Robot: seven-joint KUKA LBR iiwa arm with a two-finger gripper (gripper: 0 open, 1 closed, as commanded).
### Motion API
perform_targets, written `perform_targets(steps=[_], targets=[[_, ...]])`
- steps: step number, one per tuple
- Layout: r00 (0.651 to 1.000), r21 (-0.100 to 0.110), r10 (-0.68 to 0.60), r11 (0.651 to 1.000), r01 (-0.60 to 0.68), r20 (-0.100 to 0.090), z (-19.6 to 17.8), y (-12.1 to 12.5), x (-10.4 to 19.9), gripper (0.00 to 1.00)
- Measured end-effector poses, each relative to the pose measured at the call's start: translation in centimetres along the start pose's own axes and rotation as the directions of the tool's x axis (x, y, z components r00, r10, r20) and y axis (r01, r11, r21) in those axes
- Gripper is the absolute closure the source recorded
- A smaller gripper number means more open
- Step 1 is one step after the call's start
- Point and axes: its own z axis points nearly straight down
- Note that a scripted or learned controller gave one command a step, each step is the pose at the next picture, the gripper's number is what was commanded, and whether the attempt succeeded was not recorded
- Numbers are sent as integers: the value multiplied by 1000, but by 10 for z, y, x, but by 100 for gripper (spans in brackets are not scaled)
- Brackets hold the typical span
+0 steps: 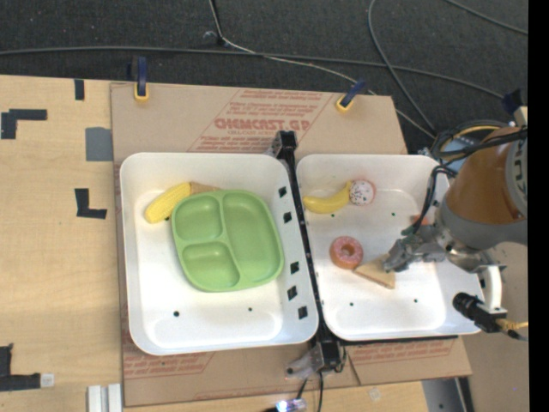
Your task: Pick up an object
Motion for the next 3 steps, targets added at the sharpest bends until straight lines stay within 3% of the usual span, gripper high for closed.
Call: perform_targets(steps=[2,3], targets=[[1000,-7,0,1000,0,3,-109,-6,5,100],[1000,-3,-6,1000,6,0,-117,9,61,100]])
